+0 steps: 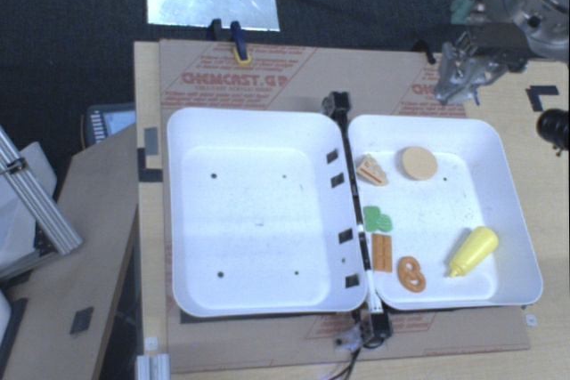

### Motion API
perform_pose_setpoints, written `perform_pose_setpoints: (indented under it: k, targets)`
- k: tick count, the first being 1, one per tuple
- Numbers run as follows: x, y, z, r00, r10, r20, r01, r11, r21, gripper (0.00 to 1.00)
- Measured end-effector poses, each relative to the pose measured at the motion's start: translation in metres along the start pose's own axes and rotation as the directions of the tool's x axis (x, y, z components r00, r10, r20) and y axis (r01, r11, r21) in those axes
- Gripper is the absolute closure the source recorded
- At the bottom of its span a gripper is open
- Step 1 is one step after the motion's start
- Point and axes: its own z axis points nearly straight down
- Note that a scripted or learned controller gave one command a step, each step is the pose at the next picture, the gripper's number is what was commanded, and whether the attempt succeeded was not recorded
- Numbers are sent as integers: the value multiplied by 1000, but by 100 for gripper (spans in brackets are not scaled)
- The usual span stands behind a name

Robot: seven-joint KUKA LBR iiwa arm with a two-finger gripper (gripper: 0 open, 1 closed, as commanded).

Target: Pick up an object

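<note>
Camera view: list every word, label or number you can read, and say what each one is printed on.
"CHEMCAST GP", red print on the brown protective sheet under the bins, behind the left bin.
A second red print of the same kind on that sheet behind the right bin, near the gripper: too blurred and partly hidden to read.
Further red print at the sheet's front edge: too small to read.

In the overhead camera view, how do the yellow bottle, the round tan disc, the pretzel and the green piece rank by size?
Largest to smallest, as they look in the camera view:
1. Yellow bottle
2. Round tan disc
3. Pretzel and green piece: these look about alike, so I won't rank them.
All lie in the right bin.
</note>
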Motion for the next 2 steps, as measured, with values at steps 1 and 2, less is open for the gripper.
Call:
perform_pose_setpoints:
  k: [1, 2]
  targets:
    - [111, -21, 0, 1000, -31, -7, 31, 1000, -2, 100]
    - [187, -22, -1, 1000, -26, -6, 26, 1000, 0, 100]
